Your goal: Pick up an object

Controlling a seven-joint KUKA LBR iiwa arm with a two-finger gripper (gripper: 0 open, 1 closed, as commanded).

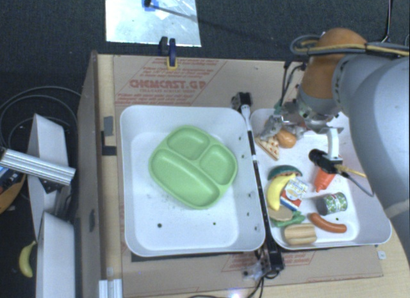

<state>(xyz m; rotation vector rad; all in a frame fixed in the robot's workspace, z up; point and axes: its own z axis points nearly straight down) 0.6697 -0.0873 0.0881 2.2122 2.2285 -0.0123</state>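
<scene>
The arm's big grey body covers the right bin's (378,226) far right corner, and the claw (277,124) is a dark tangle at that bin's back left corner, so I can't tell its state. Right beside it sit a waffle-like piece (268,146) and an orange lump (286,139). The banana (275,191) lies by the left wall, long axis front to back. A green divided plate (192,165) sits in the left bin (138,226).

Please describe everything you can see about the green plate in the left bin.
The green plate is pale green and looks like smooth plastic. It has rounded corners and three compartments: one long and two smaller. It lies flat, turned at a slant, near the middle of the left bin, on its white floor. Nothing lies in it or touches it.
</scene>
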